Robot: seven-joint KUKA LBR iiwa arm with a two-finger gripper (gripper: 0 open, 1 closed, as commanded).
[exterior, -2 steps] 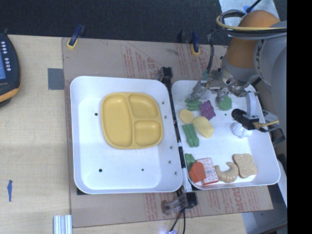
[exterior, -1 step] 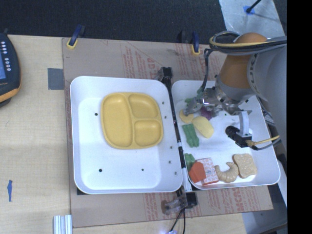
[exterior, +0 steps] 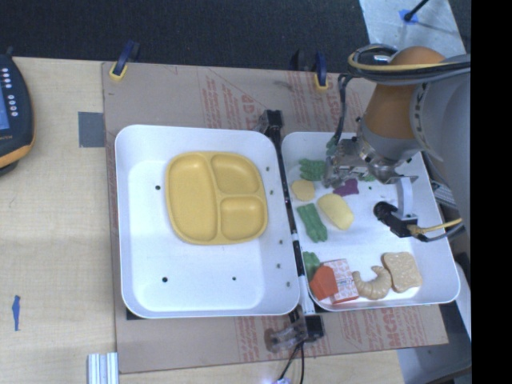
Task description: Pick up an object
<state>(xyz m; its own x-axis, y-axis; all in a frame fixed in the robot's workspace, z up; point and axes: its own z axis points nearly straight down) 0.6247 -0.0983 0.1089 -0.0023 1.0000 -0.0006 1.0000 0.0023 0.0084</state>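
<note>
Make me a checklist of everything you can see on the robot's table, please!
Surface: cardboard sheet on a wooden bench, bearing two white bins.
Job's things: right bin holds toy food: yellow lemon, green pod, bread slice, red carton.
Clutter: yellow divided plate in the left bin.
Grippers: gripper low over the right bin's far end, beside a purple piece.
Cables: yellow cable at the right bin's edge.
Surroundings: blue clamps, handheld controller.

Gripper [exterior: 346, 169] low in right bin [exterior: 445, 287], just above purple piece [exterior: 346, 187].
</note>
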